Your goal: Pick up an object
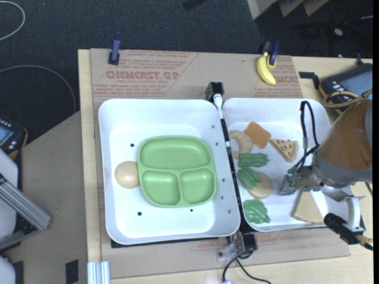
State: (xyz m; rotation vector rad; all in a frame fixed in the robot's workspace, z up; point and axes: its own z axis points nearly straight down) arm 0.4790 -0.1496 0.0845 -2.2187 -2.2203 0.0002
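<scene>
The hand hangs low in the right bin at right of frame, beside the tan wedge and round bun; its grip cannot be told. Nothing looks lifted; the pick appears undone.

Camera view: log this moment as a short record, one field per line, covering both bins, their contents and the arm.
left bin: shallow white bin holding a green three-compartment plastic tray and a round beige ball touching the tray's left edge
right bin: shallow white bin holding toy foods, among them an orange flat piece, a pizza slice, green leafy pieces and a tan wedge
arm: gripper low inside the right bin, beside the tan wedge
outside bins: yellow banana on the bench
</scene>
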